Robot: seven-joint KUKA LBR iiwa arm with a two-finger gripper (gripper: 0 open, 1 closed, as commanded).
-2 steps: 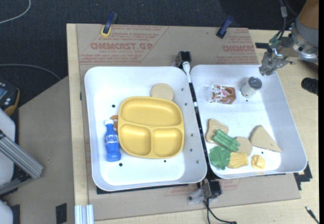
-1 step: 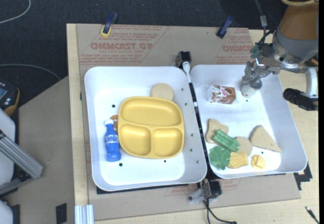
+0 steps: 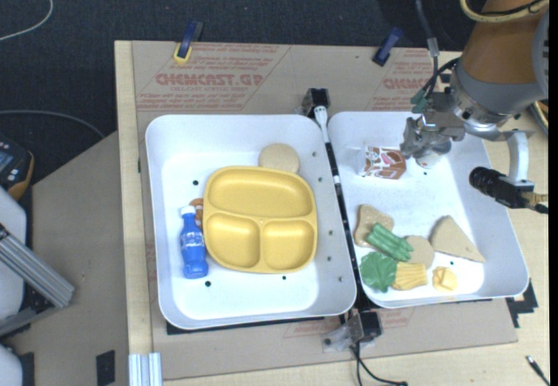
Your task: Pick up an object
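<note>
Camera view: a red-and-white packet (image 3: 384, 162) lies in the right bin (image 3: 488, 227), upper left part. Just beside it hangs the pincer (image 3: 421, 142), its grip unclear, arm bent down from the right. Toy foods (image 3: 397, 258) cluster below; a yellow tray (image 3: 260, 219) fills the left bin (image 3: 166, 166).

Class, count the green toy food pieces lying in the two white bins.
2: a green toy vegetable and a green leafy piece, both near the right bin's front. Others could hide underneath.

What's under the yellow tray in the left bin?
The yellow tray lies on the left bin floor. A tan round piece pokes out behind it, and a blue bottle lies beside it. Whatever is beneath the tray is covered.
</note>
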